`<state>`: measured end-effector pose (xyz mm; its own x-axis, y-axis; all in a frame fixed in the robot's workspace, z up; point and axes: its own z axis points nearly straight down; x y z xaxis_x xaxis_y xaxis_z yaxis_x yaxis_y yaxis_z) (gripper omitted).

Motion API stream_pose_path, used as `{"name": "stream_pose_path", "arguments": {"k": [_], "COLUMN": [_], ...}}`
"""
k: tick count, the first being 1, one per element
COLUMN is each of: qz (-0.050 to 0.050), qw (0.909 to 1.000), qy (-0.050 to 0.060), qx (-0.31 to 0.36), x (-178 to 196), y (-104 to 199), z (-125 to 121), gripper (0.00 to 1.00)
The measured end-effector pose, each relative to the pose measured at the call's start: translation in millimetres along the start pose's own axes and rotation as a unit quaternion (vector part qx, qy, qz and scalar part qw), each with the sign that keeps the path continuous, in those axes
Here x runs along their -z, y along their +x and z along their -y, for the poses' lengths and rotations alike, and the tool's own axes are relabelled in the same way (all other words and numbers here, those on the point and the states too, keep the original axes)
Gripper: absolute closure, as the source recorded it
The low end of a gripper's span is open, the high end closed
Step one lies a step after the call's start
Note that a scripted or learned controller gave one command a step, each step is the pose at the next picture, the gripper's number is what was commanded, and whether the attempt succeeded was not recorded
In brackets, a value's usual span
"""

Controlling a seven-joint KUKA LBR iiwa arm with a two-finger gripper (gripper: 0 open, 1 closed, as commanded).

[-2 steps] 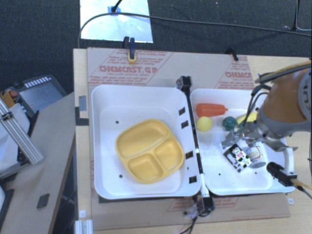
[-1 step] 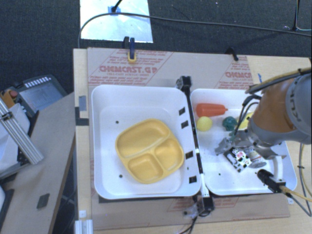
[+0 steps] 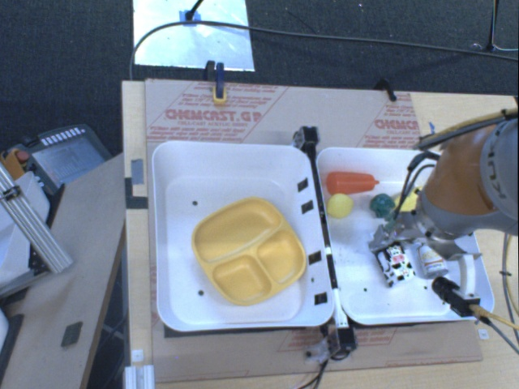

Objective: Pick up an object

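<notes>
the gripper (image 3: 395,259) hangs low in the glossy right bin (image 3: 357,302); whether it is clamped or apart is unclear. a smooth yellow ball (image 3: 340,206) lies beside an orange carrot-shaped toy (image 3: 350,182).

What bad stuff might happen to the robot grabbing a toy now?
The gripper is low in the right bin, away from the orange carrot-shaped toy, the yellow ball and the green toy. It may close on nothing.

The ball is round, so a nudge could send it rolling away.

The three toys sit close together, so reaching for one might knock the others aside.
</notes>
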<state>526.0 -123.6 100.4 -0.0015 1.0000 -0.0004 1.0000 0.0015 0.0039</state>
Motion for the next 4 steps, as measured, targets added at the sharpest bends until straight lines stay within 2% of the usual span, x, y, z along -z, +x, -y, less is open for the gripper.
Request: {"name": "stream_pose_path", "arguments": {"k": [1, 3, 4], "qz": [0.001, 0.001, -0.001], "qw": [1.0000, 1.0000, 1.0000], "qy": [-0.001, -0.001, 0.002], "qx": [0.001, 0.001, 0.003], "x": [50.1, 138.1, 127.1], "y": [-5.3, -11.6, 36.8], "z": [-10.4, -9.7, -5.7], "gripper": [1.00, 1.00, 1.00]}}
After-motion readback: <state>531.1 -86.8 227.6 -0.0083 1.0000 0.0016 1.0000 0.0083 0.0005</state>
